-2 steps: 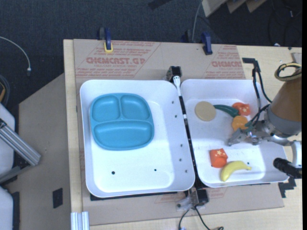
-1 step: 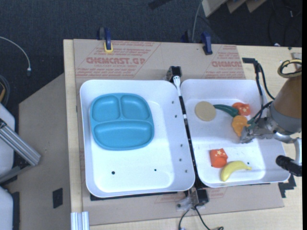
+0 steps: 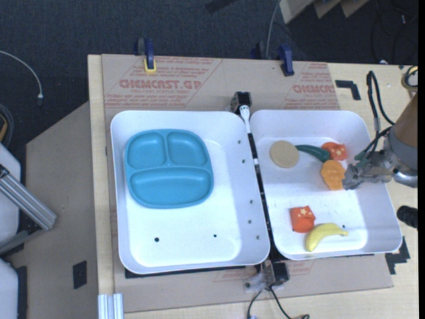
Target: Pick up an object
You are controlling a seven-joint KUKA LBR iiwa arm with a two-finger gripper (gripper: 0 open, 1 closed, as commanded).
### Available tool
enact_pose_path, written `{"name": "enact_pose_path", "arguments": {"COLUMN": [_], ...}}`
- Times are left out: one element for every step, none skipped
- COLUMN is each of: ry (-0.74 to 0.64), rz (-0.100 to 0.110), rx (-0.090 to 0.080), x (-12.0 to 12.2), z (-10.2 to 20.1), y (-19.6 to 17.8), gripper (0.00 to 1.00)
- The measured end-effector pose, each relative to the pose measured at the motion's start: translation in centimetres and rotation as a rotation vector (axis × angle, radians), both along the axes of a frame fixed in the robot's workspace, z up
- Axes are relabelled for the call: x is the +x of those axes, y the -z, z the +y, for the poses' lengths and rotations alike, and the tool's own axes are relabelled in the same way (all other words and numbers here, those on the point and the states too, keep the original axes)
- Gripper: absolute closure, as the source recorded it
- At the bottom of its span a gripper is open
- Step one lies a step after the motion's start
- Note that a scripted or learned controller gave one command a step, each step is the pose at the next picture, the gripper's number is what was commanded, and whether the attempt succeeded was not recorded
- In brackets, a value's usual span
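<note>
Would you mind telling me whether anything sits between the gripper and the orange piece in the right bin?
Nothing visible does. The gripper sits right beside the orange piece in the right bin, on that piece's right edge. The red-orange piece and the green item lie behind it, out of the way.

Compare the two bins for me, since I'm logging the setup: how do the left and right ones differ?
The left bin holds one blue divided plate; the right bin holds several small pieces: a tan disc, a banana, red and orange toys. The gripper is at the right bin's edge, well away from the left bin. Both are shallow, white and rounded.
</note>
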State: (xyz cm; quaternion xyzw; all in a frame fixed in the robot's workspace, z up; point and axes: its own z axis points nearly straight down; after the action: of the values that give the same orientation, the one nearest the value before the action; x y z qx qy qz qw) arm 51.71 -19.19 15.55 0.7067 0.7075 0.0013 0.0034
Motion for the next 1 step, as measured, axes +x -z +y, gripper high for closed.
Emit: {"name": "enact_pose_path", "arguments": {"ry": [-0.001], "rz": [-0.002], "rx": [-0.001], "x": [-0.39], "z": [0.33], "y": [-6.18], "gripper": [1.0]}}
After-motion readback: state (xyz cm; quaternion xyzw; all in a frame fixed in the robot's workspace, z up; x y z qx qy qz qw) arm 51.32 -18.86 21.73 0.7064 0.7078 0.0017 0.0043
